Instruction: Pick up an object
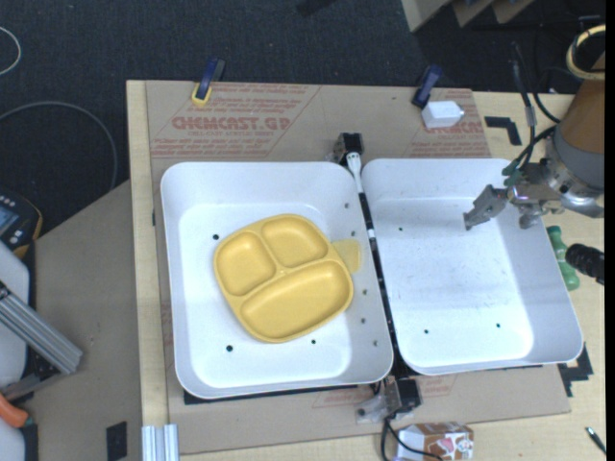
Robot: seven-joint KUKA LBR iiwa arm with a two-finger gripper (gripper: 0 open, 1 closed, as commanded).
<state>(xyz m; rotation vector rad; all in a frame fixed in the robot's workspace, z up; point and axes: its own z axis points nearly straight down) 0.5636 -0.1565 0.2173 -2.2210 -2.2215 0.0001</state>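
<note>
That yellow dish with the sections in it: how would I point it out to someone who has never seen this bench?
Find the two shallow white bins side by side; take the left bin. Lying in its middle is the yellow plastic plate with three compartments, two small ones above one large. It is the only brightly coloured thing in either bin.

We see the arm [583,133] as a rounded segment, tan to orange above and pale grey below, ending in a silvery metal wrist collar. Thin black cables [527,84] loop along its upper side, and a green tint marks the point where they meet the collar. From the collar projects the pincer [502,207], built of dull grey metal with angular, flat-faced fingers [480,211]. Small dark fittings, possibly screws or connectors, sit on the wrist block, though the view is too coarse for us to be sure.
</note>
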